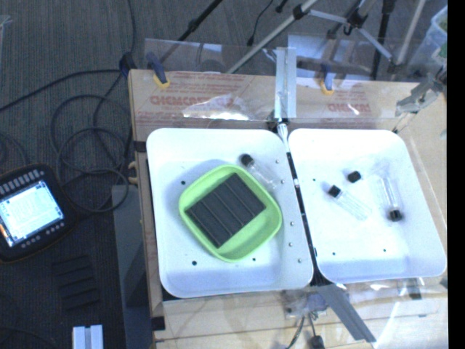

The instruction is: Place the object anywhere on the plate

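A lime-green square plate (270, 228) lies tilted like a diamond in the left bin (168, 267). A dark grey ridged slab (224, 208) rests flat on the plate and covers most of its floor. Just past the plate's upper right corner lies a clear vial with a black cap (256, 168), on the bin floor and touching or nearly touching the rim. The right bin (410, 260) holds a clear capped vial (347, 200), a small black cap-like piece (353, 176) and another clear vial (388, 197) with its black cap toward the front.
A ridge (296, 202) divides the two bins. Behind them, clear film is taped across the bench's back (218, 97) with two clamps. Tripod legs (341, 20) cross the top. A lit handheld pendant (27, 213) and cables lie on the floor at left.
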`<state>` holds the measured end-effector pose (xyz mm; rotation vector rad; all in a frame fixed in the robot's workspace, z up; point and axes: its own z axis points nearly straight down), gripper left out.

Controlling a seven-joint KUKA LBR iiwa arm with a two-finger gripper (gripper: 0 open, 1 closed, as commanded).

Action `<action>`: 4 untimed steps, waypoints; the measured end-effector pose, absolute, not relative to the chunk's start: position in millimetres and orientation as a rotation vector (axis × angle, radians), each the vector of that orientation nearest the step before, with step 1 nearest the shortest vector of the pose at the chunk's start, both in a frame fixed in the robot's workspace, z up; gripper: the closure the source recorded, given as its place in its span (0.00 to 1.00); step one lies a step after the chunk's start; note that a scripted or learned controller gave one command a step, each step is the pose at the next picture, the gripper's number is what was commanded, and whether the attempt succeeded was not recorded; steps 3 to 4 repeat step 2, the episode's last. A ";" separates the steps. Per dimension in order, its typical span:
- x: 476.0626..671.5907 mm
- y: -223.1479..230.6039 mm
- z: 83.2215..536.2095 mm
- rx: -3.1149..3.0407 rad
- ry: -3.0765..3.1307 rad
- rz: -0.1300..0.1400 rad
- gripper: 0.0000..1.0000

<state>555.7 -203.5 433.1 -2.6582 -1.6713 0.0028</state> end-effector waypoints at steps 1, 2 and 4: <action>524.4 -208.8 433.2 -2.657 -1.673 0.003 0.00; 587.9 -209.4 432.4 -2.748 -1.517 0.004 0.00; 587.9 -209.4 432.4 -2.748 -1.517 0.004 0.00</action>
